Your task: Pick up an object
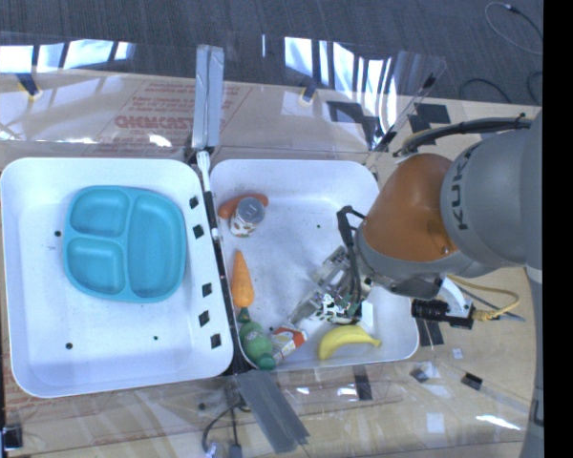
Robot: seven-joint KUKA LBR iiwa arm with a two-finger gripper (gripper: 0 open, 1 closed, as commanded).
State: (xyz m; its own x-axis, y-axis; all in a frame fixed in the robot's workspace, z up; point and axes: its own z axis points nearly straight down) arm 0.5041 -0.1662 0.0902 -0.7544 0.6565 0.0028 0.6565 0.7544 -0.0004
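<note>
Your fingers (pixel 327 299) sit low in the right bin (pixel 296 175), but you cannot tell whether they're spread or closed (too cluttered). The banana (pixel 348 339) lies just below them, likely the target; carrot (pixel 242 280) well left.

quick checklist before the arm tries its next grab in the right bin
1. Gripper is over the right bin, low near its front: ok.
2. Something between the fingers: cannot tell, the view is too cluttered there.
3. Targets within close range: ok, a banana lies just in front of the gripper.
4. Clear space around the banana: not ok, small items crowd its left side and the bin's front wall is right behind it.
5. Carrot lies apart from the others by the divider side: ok as an alternative.
6. Blue tray sits in the left bin, out of the way: ok.
</note>
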